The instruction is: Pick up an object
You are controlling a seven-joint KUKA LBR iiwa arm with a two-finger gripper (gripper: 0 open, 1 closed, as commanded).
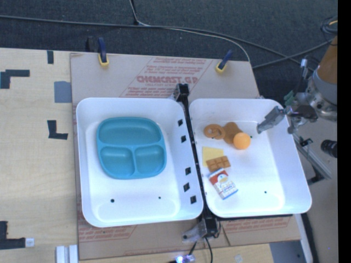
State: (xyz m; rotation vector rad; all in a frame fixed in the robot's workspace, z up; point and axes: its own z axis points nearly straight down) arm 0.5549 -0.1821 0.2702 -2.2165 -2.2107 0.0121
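The right bin point(285, 193) holds several small items. An orange ball point(242, 141) lies beside a brown ring-shaped piece point(213, 131) and a brown lump point(231, 129). Below them sit a yellow block point(212, 153), a brown waffle-like bar point(218, 163) and a red and white carton point(224, 184). My gripper point(278, 124) hovers over the bin's upper right corner, to the right of the ball. It is open, with nothing between its fingers.
A blue divided plate point(131, 147) lies in the left bin point(88, 201). A black divider point(188, 147) runs between the bins. Two clamps point(102, 52) point(224, 63) hold the cardboard sheet at the back. Cables cross the dark floor behind.
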